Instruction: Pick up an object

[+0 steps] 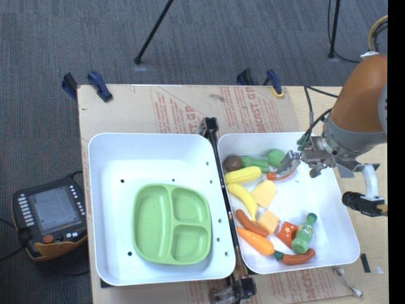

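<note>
The hand (290, 164) was seen low over the right bin (335, 223), toward its twelve o'clock edge, with a small orange-red piece (281, 175) just beneath its tip; whether that piece was gripped, or whether the hand was open or closed, could not be told. The toy food lay crowded in the bin's nine-o'clock half: a corn cob (243, 175) and a banana (243, 198) beside it, a green vegetable (266, 159) at twelve o'clock, a carrot (256, 240) and a green bottle (304, 233) toward six o'clock. A clean pick would probably be served by a straight descent on one piece standing apart from its neighbours, since the corn cob and the green vegetable were close enough to be nudged. The green divided plate (171, 223) in the left bin (114, 151) was well apart.
</note>
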